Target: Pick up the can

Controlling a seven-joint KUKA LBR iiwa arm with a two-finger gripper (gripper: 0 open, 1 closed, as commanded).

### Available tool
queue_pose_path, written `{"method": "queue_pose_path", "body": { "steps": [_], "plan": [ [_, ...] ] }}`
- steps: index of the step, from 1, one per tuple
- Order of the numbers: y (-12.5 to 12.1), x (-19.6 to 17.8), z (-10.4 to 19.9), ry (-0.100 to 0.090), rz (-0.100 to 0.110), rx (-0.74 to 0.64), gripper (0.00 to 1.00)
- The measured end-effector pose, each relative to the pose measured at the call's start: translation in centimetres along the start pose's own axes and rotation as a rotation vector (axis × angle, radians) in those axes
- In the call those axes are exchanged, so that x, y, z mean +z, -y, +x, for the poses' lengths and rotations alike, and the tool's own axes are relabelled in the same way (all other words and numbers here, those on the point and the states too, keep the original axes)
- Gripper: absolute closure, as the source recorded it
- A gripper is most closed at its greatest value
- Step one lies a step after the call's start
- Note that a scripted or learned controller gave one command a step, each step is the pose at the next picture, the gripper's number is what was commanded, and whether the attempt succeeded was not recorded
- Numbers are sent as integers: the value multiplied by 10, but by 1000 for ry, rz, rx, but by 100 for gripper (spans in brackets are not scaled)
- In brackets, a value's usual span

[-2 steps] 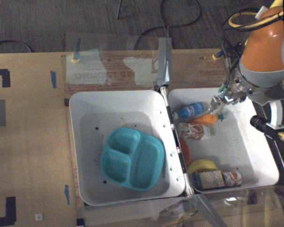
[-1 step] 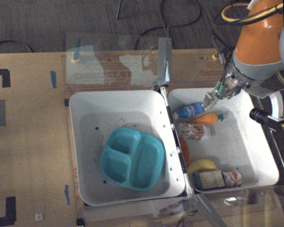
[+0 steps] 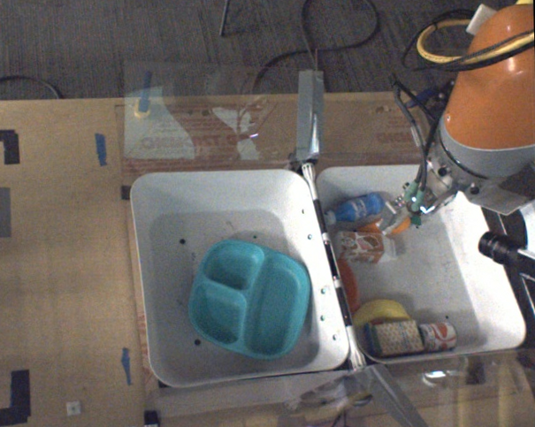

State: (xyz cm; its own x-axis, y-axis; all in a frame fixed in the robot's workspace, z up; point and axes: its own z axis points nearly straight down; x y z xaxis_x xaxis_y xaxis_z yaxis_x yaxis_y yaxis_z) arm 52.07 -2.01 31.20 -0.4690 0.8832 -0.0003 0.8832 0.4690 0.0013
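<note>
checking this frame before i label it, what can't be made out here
- Claw, camera view: small and blurred, half under the arm's wrist; open or shut cannot be told.
- Can, camera view: too small to read its label; it lies by a patterned box.
- Blue bottle: blurred, its right end hidden behind the claw.
- Arm: cut off by the top and right edges.

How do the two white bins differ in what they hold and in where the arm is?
The left bin holds a single teal divided plate; the right bin holds several small items, including a blue bottle and a can. The gripper hangs over the right bin, not the left bin. Both are shallow, white and sit side by side.
</note>
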Motion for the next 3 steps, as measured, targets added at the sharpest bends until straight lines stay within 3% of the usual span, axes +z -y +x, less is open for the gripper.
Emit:
{"method": "queue_pose_path", "body": {
  "steps": [1, 2, 3],
  "plan": [
    [26, 105, 22, -1, 1, 140, 100],
    [29, 32, 22, 3, -3, -165, 100],
    [15, -6, 54, 3, -3, -330, 100]
  ]
}}
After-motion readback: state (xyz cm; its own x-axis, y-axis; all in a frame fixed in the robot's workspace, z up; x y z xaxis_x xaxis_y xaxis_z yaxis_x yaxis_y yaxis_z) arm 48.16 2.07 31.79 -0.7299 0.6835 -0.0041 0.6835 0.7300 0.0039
